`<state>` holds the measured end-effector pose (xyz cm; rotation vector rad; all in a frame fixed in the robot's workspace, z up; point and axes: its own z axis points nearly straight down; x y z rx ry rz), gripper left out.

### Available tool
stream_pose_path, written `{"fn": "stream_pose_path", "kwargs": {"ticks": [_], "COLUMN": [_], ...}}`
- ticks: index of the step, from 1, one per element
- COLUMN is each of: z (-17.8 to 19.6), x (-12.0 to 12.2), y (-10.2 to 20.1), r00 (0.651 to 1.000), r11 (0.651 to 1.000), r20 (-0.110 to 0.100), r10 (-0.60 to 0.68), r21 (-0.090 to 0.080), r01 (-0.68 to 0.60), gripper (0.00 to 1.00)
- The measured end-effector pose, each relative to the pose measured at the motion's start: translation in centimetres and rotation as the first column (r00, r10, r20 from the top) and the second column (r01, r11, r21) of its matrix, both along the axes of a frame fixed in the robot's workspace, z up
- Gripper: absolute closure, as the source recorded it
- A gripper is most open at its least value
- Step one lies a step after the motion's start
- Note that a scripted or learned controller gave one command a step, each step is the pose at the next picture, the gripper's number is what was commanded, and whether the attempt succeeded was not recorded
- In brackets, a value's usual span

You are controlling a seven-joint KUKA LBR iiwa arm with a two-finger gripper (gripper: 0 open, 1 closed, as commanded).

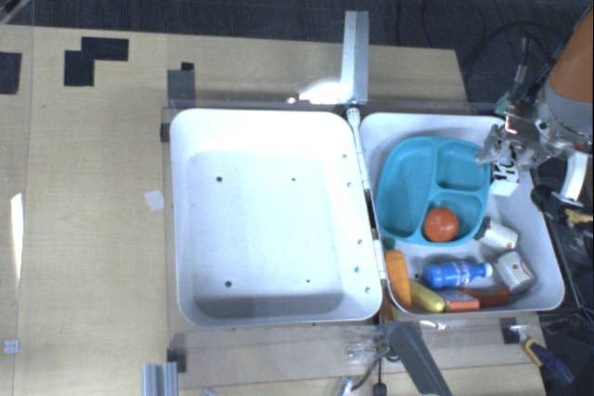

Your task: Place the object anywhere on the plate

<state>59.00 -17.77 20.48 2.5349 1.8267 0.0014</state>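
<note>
I can't tell the end effector [501, 148] state. Tomato [442, 223] already sits in the blue plate [408, 190], below-left of it. Next move: confirm release, retract clear.

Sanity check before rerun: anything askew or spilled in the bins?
Nothing spilled. The plate lies flat in the right bin with a tomato on it. Carrot, bottle and other bits are crowded along the near wall.

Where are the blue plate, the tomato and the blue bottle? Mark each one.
blue plate [408, 185]: camera view, on the bare floor of its large compartment.
tomato [442, 223]: camera view, on the middle of its round top.
blue bottle [455, 274]: camera view, on the middle of its body.
</note>
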Motion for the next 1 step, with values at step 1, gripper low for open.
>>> {"fn": "stream_pose_path", "kwargs": {"ticks": [1], "z": [0.98], "x": [0.05], "y": [-0.10], "r00": [1.000], "r11": [1.000], "r20": [0.001], "r10": [0.005], "r21": [-0.004], "r01": [-0.005], "gripper": [1.00]}}
